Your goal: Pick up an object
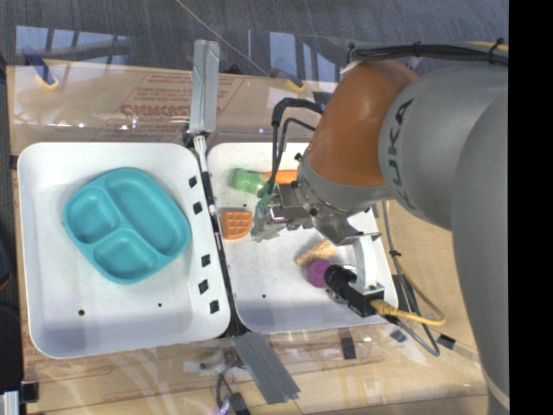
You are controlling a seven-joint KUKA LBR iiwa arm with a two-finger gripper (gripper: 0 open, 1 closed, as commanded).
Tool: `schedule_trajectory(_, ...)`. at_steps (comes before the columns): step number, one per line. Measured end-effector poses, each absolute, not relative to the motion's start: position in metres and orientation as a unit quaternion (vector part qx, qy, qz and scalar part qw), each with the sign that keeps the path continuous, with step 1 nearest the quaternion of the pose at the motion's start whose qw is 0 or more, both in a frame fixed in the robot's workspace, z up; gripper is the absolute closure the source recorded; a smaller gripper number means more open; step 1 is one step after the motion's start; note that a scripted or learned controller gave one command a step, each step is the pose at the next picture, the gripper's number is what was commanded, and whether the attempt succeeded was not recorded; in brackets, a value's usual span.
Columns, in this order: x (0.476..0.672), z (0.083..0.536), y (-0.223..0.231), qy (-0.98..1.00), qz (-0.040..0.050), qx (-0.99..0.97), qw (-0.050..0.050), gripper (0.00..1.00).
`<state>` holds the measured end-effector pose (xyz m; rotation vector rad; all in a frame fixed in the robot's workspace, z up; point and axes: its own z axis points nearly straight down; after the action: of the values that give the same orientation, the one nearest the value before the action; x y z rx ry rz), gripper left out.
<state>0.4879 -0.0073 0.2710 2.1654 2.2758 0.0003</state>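
My gripper hangs low in the right bin, near its left wall. It is just right of an orange waffle-like piece and just below a green object. An orange carrot-like piece lies beside the green one, partly hidden by the wrist. A tan cone-shaped piece and a purple object lie to the gripper's lower right. I see nothing clearly held.
The left bin holds a teal divided plate. The arm's grey and orange body covers the right bin's back right part. A black cable plug hangs over the bin near the purple object.
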Motion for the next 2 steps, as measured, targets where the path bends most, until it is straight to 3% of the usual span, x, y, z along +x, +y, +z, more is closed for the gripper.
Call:
schedule_trajectory(1, 0.477, 0.283, -0.051, 0.843, -0.0002, 0.537, -0.001, 1.00)
schedule_trajectory(2, 0.490, 0.188, -0.045, 0.882, -0.0016, 0.472, -0.004, 1.00)
